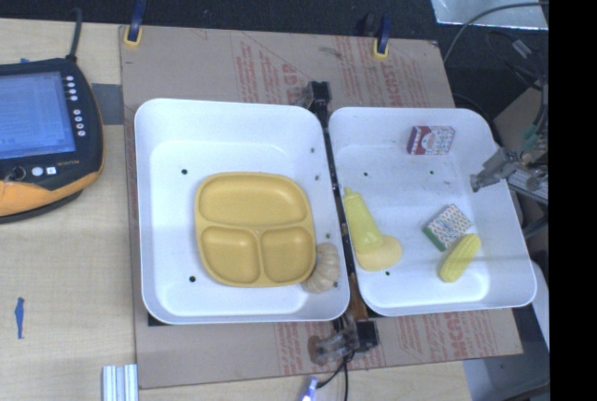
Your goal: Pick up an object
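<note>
The right bin holds a red-and-white small box at its back, a pale yellow squash-shaped toy along its left wall, a green-and-white patterned block and a yellow corn cob at the front right. In the left bin lie a yellow divided plate and a beige lumpy object by the plate's front right corner. My gripper pokes in over the right bin's right rim, above and to the right of the patterned block, touching none of the objects.
A teach pendant with a screen lies on the bench at the far left. Clamps hold the cardboard sheet under the bins. Cables and hardware crowd the right edge beyond the bin.
</note>
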